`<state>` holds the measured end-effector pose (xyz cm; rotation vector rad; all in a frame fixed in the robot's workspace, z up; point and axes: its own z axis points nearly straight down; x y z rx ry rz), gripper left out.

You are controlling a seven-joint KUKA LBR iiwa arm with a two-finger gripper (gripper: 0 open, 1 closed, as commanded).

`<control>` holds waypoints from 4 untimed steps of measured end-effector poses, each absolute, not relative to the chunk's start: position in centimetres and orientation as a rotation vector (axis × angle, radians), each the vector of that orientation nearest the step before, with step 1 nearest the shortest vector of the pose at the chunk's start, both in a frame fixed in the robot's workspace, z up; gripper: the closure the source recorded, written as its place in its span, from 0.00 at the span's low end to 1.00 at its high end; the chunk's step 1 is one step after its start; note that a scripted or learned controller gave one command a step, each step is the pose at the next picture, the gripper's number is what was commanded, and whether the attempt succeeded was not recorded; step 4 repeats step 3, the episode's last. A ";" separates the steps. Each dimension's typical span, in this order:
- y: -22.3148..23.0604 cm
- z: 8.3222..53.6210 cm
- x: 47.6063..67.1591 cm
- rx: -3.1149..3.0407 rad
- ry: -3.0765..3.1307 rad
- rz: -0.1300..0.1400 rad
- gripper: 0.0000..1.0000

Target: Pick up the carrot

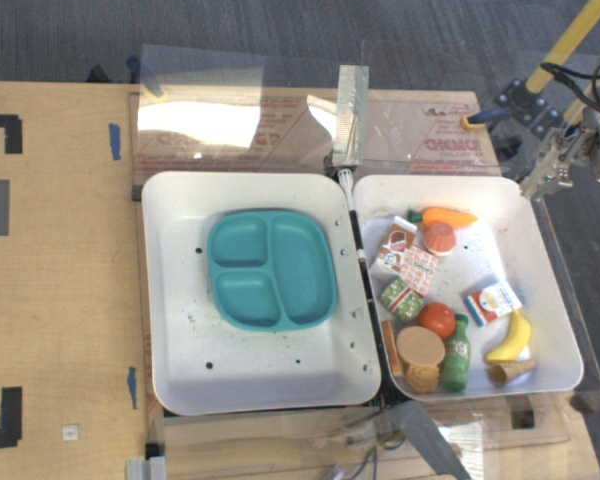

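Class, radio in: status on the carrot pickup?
Hand outside right bin, upper right. Carrot at bin's top, unheld. Shell-like toy touching it.

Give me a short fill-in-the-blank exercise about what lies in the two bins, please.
1. The teal divided plate lies in the ____ bin.
2. The carrot lies at the far edge of the ____ bin.
3. The banana is ____ in colour.
4. The green bottle lies just below the red ____.

Missing words: left; right; yellow; tomato
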<state>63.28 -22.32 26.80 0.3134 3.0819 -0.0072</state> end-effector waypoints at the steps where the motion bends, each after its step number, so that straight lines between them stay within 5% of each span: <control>1: -22.3 28.1 63.5 0.313 3.070 -0.009 1.00; 4: -22.3 30.6 63.9 0.311 3.047 -0.011 1.00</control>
